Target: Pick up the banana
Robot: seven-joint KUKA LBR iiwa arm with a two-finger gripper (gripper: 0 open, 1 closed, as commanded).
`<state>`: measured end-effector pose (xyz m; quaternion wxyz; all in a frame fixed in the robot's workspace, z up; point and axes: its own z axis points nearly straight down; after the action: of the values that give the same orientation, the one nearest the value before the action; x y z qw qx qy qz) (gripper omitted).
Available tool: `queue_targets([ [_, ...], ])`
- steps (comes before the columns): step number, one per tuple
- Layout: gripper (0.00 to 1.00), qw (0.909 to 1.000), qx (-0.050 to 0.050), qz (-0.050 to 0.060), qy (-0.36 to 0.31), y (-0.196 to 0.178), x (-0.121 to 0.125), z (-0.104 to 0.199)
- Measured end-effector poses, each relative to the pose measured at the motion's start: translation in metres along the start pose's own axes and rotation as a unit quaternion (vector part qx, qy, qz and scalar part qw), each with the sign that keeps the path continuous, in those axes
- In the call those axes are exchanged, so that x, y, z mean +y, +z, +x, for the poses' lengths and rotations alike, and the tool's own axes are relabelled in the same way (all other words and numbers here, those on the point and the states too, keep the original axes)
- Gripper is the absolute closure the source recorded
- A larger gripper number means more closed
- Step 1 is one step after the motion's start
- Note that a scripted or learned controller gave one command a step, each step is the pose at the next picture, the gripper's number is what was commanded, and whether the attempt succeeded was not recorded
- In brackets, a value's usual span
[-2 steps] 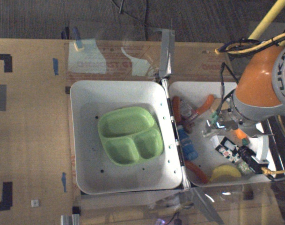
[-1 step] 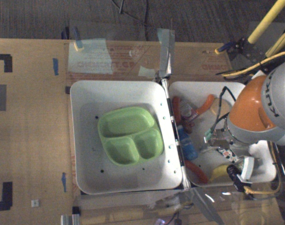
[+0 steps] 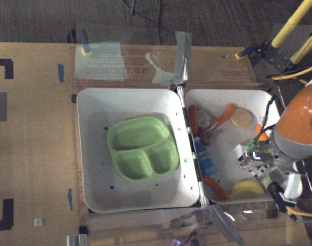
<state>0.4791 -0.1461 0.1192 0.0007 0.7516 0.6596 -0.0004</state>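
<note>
Banana Pick: Gripper Positioned Above Target

Banana (image 3: 246, 189) lies in the right bin (image 3: 217, 99), at the near edge, just beside an orange carrot-like piece (image 3: 215, 187) to its left. The arm (image 3: 299, 124) reaches in from the right, placing the gripper (image 3: 254, 160) just above and behind the banana, apparently to line up a descent onto it. Gripper state: cannot tell from this angle. Nothing is seen held.

Other items share the right bin: a blue packet (image 3: 203, 158) along the dividing wall, a red sausage-like piece (image 3: 193, 119), a tan disc (image 3: 242, 118). These crowd the far and left zones, leaving the banana's upper side free for approach.

The left bin (image 3: 94, 106) holds a green tray (image 3: 142, 148) with three compartments, well apart from the target.

Task status, as judged: the banana rests on the bin floor; the pick is not yet made.
</note>
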Motion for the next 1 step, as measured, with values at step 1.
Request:
queue_targets([
  [1,1.0,0.9983,0.0,0.0,0.059,-0.0768,0.1025,0.0576],
])
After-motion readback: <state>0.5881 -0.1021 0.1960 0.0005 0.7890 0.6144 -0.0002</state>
